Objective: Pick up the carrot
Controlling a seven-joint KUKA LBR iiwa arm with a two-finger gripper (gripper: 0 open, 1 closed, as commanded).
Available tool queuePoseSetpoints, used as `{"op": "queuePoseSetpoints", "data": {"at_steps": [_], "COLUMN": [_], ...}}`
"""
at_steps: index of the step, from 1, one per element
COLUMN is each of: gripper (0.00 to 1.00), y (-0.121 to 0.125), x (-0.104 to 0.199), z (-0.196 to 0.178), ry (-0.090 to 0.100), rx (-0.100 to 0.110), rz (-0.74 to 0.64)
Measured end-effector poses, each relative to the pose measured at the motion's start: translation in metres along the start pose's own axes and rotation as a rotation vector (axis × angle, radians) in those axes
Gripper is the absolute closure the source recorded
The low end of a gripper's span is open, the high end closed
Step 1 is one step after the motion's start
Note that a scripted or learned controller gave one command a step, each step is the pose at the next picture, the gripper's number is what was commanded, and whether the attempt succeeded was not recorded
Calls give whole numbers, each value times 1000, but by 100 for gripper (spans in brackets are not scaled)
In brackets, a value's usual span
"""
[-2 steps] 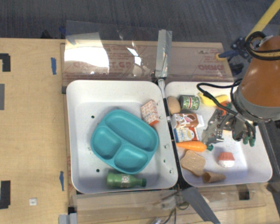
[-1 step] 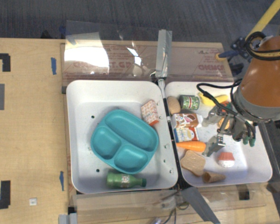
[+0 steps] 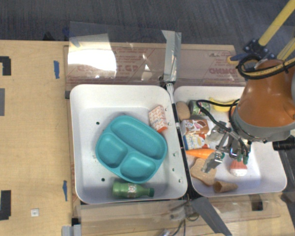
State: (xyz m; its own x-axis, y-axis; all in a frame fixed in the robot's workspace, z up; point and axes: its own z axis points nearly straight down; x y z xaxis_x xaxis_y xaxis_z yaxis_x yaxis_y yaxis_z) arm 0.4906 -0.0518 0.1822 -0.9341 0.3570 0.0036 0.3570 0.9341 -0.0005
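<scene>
A teal divided plate (image 3: 132, 147) is lying in the left bin (image 3: 83, 132), a green bottle (image 3: 132, 190) resting on its side just below it and a small carton (image 3: 158, 117) sitting near the plate's upper right.

Teal divided plate (image 3: 131, 147) and green bottle (image 3: 132, 190) in the white left bin (image 3: 83, 132). Orange carrot (image 3: 199, 153), brown toast slice (image 3: 201, 172), yellow banana (image 3: 221, 102) in the white right bin (image 3: 270, 178). Tan wooden surface (image 3: 27, 132). Silvery metal claw (image 3: 217, 157).

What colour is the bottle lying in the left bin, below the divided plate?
Green, with a pale label; the bottle shows best in the camera view, on its side.
</scene>
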Motion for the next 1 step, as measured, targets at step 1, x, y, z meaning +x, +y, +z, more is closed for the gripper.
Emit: {"op": "queuePoseSetpoints", "data": {"at_steps": [1], "gripper": [0], "y": [-37], "x": [-28], "z": [68], "ry": [3], "rx": [2], "rz": [30]}}
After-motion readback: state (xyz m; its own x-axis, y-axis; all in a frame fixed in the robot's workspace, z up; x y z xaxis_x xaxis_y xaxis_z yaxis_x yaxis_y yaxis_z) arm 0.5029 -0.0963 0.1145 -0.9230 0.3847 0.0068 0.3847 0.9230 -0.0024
